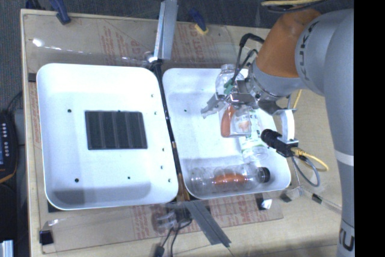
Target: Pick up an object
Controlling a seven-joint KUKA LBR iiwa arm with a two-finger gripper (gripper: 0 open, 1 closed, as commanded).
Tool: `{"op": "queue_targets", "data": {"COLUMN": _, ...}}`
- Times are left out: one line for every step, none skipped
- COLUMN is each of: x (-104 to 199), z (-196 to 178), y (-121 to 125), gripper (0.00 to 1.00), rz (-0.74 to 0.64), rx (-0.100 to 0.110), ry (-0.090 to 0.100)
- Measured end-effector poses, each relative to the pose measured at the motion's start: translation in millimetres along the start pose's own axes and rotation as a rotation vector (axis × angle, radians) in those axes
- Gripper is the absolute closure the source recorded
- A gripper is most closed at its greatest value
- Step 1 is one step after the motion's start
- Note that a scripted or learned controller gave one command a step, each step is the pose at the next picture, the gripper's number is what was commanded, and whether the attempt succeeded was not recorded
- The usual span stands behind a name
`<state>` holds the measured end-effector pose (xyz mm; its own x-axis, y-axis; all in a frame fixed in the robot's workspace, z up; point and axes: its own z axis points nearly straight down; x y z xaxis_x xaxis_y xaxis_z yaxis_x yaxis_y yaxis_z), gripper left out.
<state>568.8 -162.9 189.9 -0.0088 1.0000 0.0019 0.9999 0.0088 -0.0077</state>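
Two clear plastic bottles with orange contents lie in the right bin (192, 129). One bottle (242, 128) runs along the bin's right side, from near the far wall toward the front. The other bottle (230, 177) lies crosswise against the front wall. My gripper (231, 98) hangs low over the far end of the first bottle, and the wrist hides that bottle's top. From this slant I cannot make out whether anything is held.
The left bin (60, 99) holds a dark ribbed rectangular block (116, 129) near its middle. A metal bar (165, 27) stands up at the far edge between the bins. Cables (304, 159) trail off the right bin's right side. Blue clamps (59, 8) grip the bench's far edge.
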Motion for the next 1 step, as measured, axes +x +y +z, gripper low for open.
{"op": "queue_targets", "data": {"x": -40.4, "z": 101.2, "y": 4.7, "gripper": 0.00, "rz": 0.059, "rx": 0.002, "ry": 0.009}}
